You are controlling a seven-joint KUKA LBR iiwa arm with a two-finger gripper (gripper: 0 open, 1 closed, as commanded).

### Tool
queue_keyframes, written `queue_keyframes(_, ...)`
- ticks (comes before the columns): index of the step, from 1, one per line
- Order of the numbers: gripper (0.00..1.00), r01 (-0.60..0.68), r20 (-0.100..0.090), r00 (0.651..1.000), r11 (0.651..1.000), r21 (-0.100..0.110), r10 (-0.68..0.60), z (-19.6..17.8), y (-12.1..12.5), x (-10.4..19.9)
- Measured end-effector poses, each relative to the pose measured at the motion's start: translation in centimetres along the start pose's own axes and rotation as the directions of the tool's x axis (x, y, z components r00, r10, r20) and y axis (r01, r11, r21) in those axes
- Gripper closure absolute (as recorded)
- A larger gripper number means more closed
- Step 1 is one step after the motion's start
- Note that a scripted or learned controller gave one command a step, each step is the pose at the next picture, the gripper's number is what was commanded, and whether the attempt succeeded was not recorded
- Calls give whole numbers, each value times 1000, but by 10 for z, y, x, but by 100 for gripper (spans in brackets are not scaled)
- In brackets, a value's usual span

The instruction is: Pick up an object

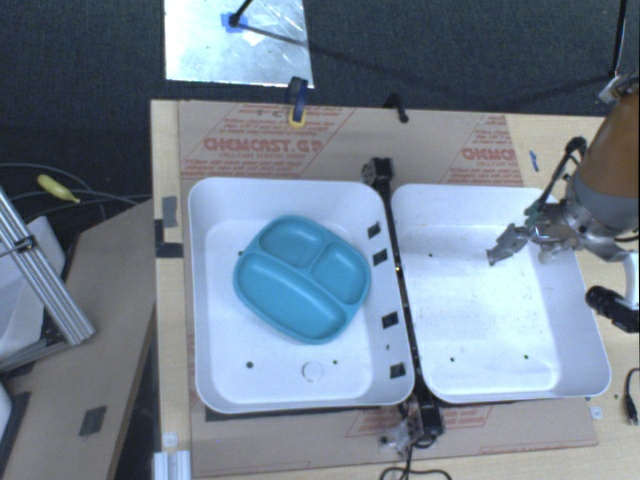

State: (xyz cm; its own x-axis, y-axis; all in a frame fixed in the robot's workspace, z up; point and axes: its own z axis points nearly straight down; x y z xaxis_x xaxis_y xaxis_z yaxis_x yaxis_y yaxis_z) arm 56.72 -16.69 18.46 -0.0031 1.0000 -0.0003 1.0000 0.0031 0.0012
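The gripper [515, 240] hangs over the upper right part of the right bin [500, 388], its fingers pointing left and slightly down; at this size I cannot tell whether they are apart or together, and nothing shows between them. The arm [612, 173] comes in from the right edge, its orange-brown band just above the grey wrist, bent so the wrist leans across the bin's right wall.

Nearest the bottom of the view, a small clump of cables [415, 433] sits at the bench's front edge where the two bins meet. Beyond it, the left bin [215, 368] holds a blue divided plate [302, 278], lying flat near the middle and turned at an angle, well apart from the gripper. Black clips [385, 288] run along the seam between the bins. Farther back, brown cardboard with red print [262, 143] lies under both bins, and a shiny sheet [235, 28] lies on the dark floor behind.
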Motion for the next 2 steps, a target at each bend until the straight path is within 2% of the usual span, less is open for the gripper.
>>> queue_keyframes(1, 0, -5, 0, 1000, 1000, 3, 5, 105, -34, -16)
queue_keyframes(2, 0, -4, -1, 1000, 1000, 4, 4, 101, -83, -26)
